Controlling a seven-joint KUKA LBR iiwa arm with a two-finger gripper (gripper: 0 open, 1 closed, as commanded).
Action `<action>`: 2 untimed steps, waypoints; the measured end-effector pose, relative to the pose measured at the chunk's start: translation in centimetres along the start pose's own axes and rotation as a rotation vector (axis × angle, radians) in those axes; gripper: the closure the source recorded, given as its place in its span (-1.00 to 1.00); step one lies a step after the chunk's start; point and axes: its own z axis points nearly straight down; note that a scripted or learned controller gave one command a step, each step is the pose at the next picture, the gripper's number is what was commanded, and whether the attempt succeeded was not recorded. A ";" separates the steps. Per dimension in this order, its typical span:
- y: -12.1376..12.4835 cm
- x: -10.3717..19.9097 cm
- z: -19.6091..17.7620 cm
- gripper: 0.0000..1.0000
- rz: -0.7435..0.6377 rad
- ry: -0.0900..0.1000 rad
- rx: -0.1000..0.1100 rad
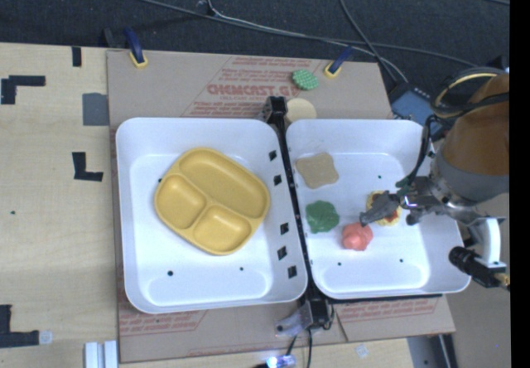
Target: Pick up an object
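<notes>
right bin (414, 275): pincer (383, 210) low nr red toy (357, 236), grip state unclear.

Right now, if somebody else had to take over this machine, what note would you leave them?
Hand: low in the right bin, beside a small yellow item; grip state unclear.
Right bin also has a red piece, green piece and tan piece.
Left bin: yellow divided tray.
Done: nothing visibly lifted.
Left: grasp one object and raise it.
</notes>
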 end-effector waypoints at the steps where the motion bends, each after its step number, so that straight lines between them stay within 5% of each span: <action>1: 0.1 0.3 6.4 -1.00 -0.001 0.002 0.006; 2: 0.1 0.3 10.2 -1.00 0.000 -0.001 -0.002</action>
